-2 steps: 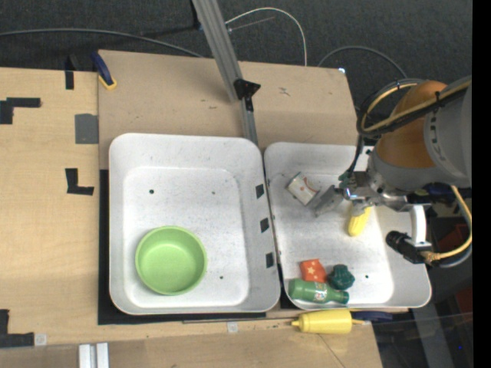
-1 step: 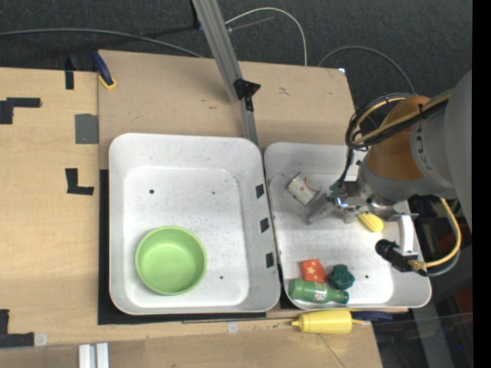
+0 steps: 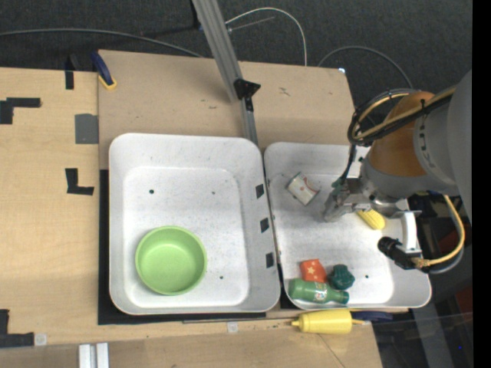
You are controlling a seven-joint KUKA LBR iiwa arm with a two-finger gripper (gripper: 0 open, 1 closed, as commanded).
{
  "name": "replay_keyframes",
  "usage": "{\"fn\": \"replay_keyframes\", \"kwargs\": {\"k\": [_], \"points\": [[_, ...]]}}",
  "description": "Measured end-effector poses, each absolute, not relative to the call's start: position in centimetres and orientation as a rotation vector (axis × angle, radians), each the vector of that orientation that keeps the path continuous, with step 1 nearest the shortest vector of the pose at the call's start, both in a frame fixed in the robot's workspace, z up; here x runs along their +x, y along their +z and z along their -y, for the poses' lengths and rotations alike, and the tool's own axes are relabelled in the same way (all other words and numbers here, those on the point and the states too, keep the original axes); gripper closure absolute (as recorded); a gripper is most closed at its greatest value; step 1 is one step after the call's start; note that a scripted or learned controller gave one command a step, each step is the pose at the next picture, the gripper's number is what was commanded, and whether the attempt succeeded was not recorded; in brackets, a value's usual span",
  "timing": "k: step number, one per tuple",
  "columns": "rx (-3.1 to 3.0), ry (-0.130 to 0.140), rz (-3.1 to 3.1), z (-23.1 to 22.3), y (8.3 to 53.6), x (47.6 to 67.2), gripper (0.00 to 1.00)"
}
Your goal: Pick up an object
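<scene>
Camera view: your gripper [image 3: 335, 208] sat low in the right bin [image 3: 288, 244], jaws pointing down on bare floor; whether they were wide or narrow you could not tell. Nearest it lay a small yellow piece [image 3: 371, 219] just beside, and a crumpled white-grey object [image 3: 302, 189] near its other side. The yellow piece looked light, stiff and smooth, so you would probably do best to grip it across its short width.

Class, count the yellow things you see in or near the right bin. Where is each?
2. One small yellow piece lies in the right bin beside the pincer; one yellow bottle lies outside its front edge. The arm may hide more.
</scene>
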State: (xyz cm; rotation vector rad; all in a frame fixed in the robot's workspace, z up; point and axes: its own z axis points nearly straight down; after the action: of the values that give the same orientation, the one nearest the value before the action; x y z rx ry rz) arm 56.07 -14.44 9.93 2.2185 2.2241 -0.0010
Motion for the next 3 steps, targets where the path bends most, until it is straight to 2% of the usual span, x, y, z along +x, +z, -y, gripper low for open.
{"fn": "replay_keyframes", "kwargs": {"k": [2,3], "points": [[2.217,0.003,-2.221,13.5,20.6,55.7,1.00],[2.218,-0.003,-2.229,8.7,19.9,54.5,1.00]]}}
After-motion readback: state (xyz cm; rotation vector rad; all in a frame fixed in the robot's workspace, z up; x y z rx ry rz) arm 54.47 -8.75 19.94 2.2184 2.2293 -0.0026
